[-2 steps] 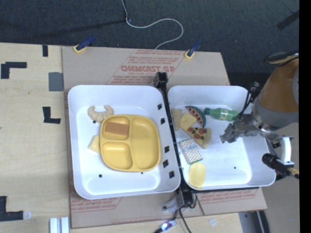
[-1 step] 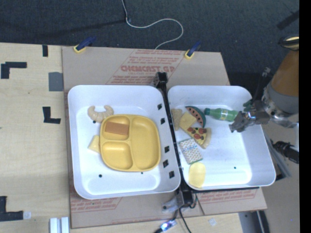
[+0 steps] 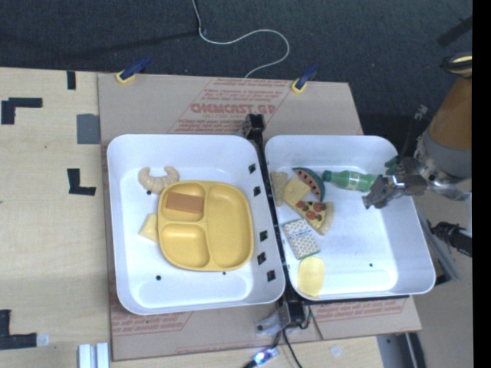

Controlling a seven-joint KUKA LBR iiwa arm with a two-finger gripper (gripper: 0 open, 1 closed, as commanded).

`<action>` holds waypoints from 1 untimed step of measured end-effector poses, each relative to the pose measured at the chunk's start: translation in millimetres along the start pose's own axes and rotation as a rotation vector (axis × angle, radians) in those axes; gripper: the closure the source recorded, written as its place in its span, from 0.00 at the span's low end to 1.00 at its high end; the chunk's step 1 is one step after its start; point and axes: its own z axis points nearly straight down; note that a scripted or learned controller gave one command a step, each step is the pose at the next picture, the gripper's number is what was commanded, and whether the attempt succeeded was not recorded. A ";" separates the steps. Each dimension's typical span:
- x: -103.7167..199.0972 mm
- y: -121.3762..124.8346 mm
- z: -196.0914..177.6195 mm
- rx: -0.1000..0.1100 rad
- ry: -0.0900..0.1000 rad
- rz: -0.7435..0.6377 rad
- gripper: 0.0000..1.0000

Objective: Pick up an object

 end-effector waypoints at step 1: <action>42.8 -9.4 4.9 0.002 0.001 -0.003 1.00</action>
